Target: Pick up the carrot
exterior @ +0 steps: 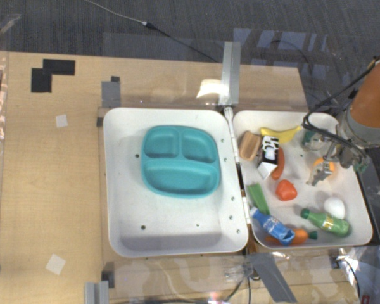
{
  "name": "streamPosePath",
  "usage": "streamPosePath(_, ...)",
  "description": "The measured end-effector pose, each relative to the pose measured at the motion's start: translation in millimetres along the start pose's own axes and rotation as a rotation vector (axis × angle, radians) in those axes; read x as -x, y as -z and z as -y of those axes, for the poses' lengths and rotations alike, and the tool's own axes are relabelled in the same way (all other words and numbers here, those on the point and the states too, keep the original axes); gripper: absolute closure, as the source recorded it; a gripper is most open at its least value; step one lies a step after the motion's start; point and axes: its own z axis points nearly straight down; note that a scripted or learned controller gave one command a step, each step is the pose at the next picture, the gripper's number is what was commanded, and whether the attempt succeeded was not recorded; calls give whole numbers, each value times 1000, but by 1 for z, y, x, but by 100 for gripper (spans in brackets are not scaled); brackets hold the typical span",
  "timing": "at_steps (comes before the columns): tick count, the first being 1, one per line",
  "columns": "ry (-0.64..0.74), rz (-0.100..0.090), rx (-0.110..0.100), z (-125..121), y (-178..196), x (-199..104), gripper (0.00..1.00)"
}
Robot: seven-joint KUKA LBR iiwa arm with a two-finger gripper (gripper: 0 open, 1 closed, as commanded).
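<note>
In the left shallow white plastic bin [123,189] sits a big teal divided plate [179,160]. The right white bin [361,201] has the clutter. The grey arm's two-finger gripper [322,171] hangs over its far right part, and I honestly can't tell how the claw is set. The small orange carrot [300,236] lies near-left of it by the near wall, long axis roughly left-right, beside a blue crumpled packet [270,226].

The carrot [302,235], orange with what looks like a green tip, lies flat along the near edge of the right bin [362,198], partly hidden by neighbouring items.
</note>
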Motion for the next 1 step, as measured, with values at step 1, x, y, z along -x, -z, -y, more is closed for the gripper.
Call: streamPosePath(1,93,0,1,-7,-29,30,0)
